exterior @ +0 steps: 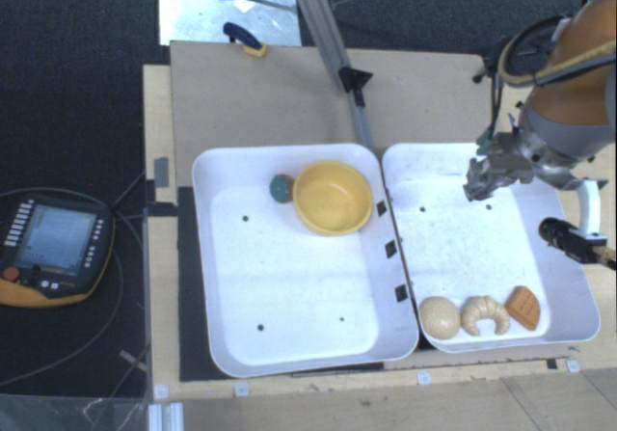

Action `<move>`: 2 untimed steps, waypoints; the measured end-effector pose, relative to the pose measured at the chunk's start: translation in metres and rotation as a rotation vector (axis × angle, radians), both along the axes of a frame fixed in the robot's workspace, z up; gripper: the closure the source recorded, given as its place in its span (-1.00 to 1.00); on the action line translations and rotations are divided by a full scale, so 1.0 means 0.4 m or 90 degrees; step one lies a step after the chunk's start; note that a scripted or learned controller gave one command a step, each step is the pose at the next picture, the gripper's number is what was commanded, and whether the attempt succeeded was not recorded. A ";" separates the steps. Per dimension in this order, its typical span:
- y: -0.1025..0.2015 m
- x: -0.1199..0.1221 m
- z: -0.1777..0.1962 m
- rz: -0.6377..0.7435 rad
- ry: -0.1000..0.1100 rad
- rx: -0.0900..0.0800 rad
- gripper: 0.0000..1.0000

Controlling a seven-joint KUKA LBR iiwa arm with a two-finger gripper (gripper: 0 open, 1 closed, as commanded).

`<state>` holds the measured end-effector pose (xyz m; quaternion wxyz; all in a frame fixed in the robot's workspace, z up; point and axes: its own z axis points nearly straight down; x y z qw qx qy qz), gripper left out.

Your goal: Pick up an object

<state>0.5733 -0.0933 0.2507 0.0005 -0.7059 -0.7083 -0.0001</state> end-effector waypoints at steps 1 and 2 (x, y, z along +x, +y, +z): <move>0.114 -0.039 0.013 0.000 -0.001 0.000 1.00; 0.250 -0.090 -0.024 0.001 0.000 0.000 1.00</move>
